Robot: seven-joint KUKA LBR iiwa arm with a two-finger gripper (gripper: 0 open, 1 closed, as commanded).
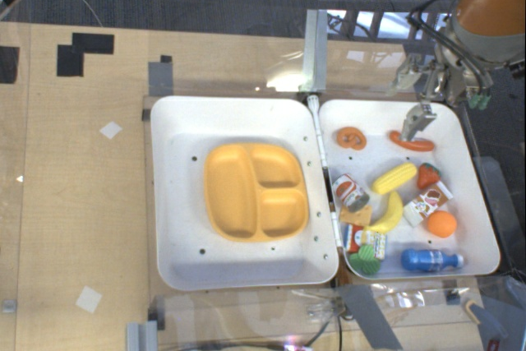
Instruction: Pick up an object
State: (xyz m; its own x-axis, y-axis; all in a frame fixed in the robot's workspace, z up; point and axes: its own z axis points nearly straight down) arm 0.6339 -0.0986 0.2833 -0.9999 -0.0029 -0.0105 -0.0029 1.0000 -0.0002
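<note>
Tool: the tool [419, 121] hangs low at about one o'clock of the right bin [485, 201], directly over the red sausage [412, 144]; whether its tips are apart or together, I cannot tell.
Nearest target: the sausage lies lengthwise left to right, with bare floor around it.
Neighbours: pretzel [351, 137] at the sausage's nine o'clock, well apart; corn cob [394, 177] and strawberry [427, 175] toward six o'clock.
Left bin: holds a yellow divided tray [255, 191].
Doing it well: probably straddle the sausage across its narrow width, descend straight, close at its middle, then lift vertically, away from the bin's far wall.
</note>
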